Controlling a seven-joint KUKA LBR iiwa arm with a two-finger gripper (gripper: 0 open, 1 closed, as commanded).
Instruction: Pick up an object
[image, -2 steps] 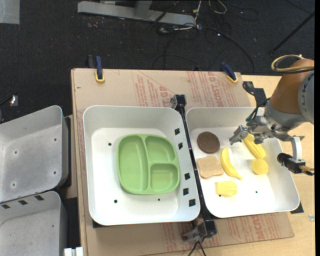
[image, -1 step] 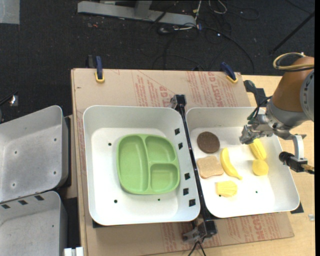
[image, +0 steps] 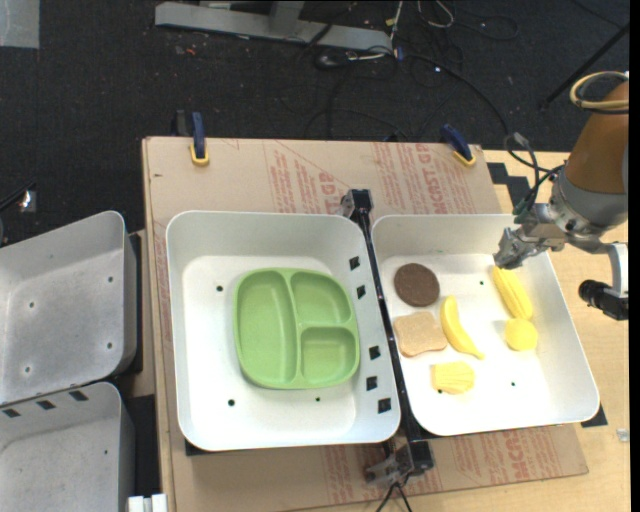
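From my feed the arm (image: 598, 165) is cut off at the right edge, so I see just its orange band, the grey wrist and the tool (image: 508, 252), which sits low over the upper right part of the right bin (image: 575, 345), just above the top end of the yellow corn cob (image: 513, 292); the tip is small and dark against the white, and I cannot tell whether it is wide or narrow, or whether it touches the cob. Nothing shows between its tips. The cardboard sheet (image: 280, 175) under the bins carries faded red printing, upside down to me; I can't read it with confidence. The right bin holds 6 toy foods: the corn cob, a yellow lemon-like piece (image: 521, 335) just below it, a banana (image: 459, 327) near the middle, a round brown patty (image: 416, 284), a tan slice of bread (image: 420, 334) touching the banana's left side, and a ridged yellow piece (image: 453, 377) that I can't identify. The left bin (image: 190, 330) holds a green divided plate (image: 297, 327) with 3 compartments. A black divider strip (image: 375, 300) runs between the bins. 2 clamps with yellow tips (image: 199, 140) pin the cardboard at the far edge of the table, and 2 grey trays (image: 62, 300) lie at the left, partly cut off. Cables (image: 450, 60) trail on the dark floor beyond.
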